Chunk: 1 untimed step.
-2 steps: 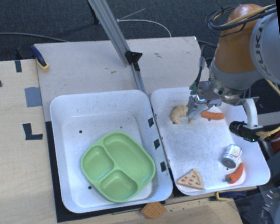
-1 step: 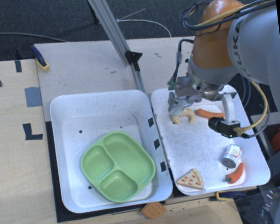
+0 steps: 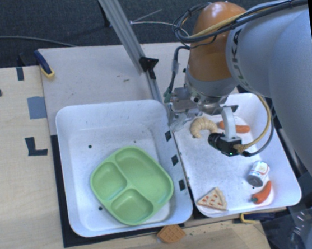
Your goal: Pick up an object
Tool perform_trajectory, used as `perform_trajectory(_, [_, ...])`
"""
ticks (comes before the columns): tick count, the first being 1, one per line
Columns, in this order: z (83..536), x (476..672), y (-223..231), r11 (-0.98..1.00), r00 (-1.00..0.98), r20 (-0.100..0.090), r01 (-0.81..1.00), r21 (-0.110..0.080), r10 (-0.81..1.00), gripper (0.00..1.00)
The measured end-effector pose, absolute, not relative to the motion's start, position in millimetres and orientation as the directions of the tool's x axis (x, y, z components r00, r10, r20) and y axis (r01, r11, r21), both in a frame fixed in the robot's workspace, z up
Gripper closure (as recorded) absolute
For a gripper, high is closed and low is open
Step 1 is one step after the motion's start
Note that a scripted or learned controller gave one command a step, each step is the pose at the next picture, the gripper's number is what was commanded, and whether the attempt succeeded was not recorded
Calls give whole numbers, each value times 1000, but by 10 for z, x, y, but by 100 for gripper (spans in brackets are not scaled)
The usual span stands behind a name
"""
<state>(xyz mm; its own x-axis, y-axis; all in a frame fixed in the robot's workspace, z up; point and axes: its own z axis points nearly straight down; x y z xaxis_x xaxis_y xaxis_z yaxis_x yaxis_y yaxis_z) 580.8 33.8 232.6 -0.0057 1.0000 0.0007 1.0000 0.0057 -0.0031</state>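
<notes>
My gripper [image 3: 184, 113] hangs over the back left corner of the right bin [image 3: 290, 186], close to the wall shared with the left bin. The arm's wrist covers most of it. A tan croissant [image 3: 202, 125] lies just to the right of the gripper, touching or nearly touching it. An orange carrot-like piece [image 3: 239, 129] lies further right, partly behind a white part of the wrist. Toward the front of the bin are a small silver can [image 3: 258, 173], a red and orange pepper [image 3: 263, 192] and a pizza slice [image 3: 211, 200].
The left bin [image 3: 75, 136] holds a green divided plate [image 3: 131, 185] at its front. A brown waffle-like cookie [image 3: 170, 234] lies on the bench in front of the bins. A grey metal pole [image 3: 125, 32] slants up behind the bins. A black wrist module [image 3: 224, 142] with cables hangs over the right bin.
</notes>
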Motion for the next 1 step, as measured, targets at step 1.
perform_trajectory(1, [2218,5881,868,7,-7,1,1000,-3,1000,100])
